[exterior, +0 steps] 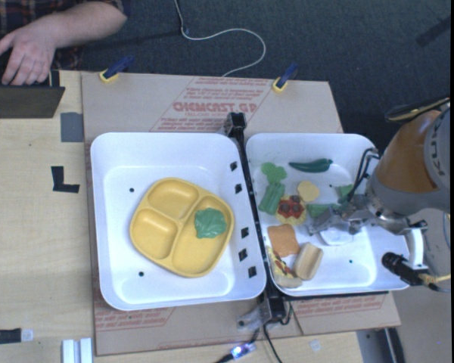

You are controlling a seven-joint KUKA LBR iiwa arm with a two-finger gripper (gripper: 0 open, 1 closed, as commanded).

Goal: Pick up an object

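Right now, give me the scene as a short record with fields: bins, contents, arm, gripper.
left bin: yellow divided plate with a green leafy piece in its right compartment
right bin: toy food, including a green pepper, a red piece, a bread slice
arm: over the right bin's right side
gripper: low among the toy food; grasp unclear

Both white bins [166, 146] look like smooth plastic with a slight sheen. The yellow divided plate [163, 237] is plastic too, softly glossy, and the green leafy piece [210, 222] on it has a crinkled, matt face. Under the bins lies a brown cardboard sheet [204, 104], matt, with red print. The worktop [23, 225] looks like pale wood. The arm's orange band [405, 153] is smooth and shiny.
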